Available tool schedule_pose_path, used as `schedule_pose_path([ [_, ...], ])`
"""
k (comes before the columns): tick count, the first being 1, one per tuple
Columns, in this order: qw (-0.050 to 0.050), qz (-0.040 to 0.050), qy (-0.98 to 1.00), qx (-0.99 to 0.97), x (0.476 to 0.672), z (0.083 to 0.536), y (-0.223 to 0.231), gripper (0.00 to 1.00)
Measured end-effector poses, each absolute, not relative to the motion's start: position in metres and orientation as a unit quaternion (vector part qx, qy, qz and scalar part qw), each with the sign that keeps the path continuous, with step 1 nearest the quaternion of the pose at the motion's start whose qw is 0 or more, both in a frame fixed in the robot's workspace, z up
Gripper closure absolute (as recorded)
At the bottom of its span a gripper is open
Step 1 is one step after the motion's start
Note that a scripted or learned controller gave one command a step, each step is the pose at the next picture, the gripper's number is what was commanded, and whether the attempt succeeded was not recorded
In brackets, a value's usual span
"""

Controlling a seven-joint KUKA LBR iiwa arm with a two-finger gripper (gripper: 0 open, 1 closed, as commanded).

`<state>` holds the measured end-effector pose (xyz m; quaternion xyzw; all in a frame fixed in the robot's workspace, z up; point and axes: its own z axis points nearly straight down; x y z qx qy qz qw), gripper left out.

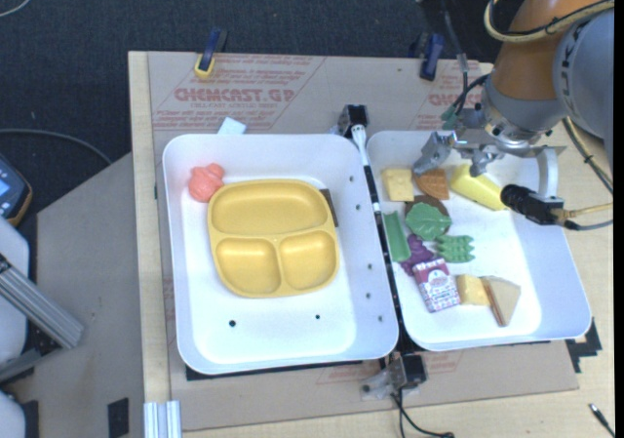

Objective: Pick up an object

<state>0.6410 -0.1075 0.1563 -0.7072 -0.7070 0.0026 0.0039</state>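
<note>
Right bin [565,299], near to far: bread wedge [502,298], carton [437,286], green leaf toy [427,220], brown piece [433,182], banana [478,189]. Gripper [450,155] is hovering over the far cluster; finger state cannot be told. Risk: crowding is inviting a glancing, empty grasp.

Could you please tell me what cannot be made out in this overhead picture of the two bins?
- Pincer: its open or shut state, blurred and seen from above.
- Brown item under the pincer: identity, partly covered by it.
- Purple item: shape, overlapped by the green toy and carton.
- Carton label: too small to read.
- Arm: cut off by the right edge.
</note>
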Motion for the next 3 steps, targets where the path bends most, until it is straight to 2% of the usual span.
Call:
schedule_pose_path([
  [1, 0.003, 0.002, -0.707, -0.707, 0.644, 0.108, -0.115, 0.0],
  [2, 0.001, 0.0001, -0.707, -0.707, 0.645, 0.088, -0.115, 0.0],
  [3, -0.001, -0.0008, -0.707, -0.707, 0.646, 0.099, -0.115, 1.0],
])
